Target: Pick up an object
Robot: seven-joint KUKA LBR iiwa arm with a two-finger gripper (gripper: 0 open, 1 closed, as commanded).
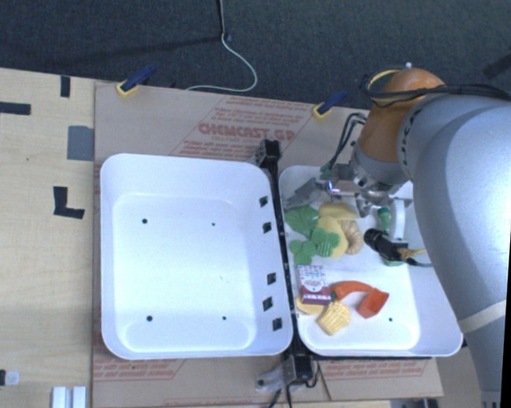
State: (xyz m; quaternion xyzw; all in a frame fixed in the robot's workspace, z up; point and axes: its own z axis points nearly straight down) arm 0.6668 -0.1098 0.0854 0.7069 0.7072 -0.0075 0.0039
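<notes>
My gripper (342, 194) is low over the back of the right bin (403, 340), just above a pile of toys. Directly under it lies a pale yellow rounded toy (340, 224), with a green leafy toy (314, 238) to its left. Nearer the front are a small red-and-white packet (311, 279), a red-orange pepper-like piece (362, 297) and a yellow ridged piece (335, 318). The wrist and arm hide the gripper's tips, and nothing shows as lifted.
The left bin (126, 190) stands beside the right one, joined by a black-clipped divider (274, 244). The large grey arm (465, 196) covers the right bin's right side. Brown cardboard (226, 127) lies under both bins.
</notes>
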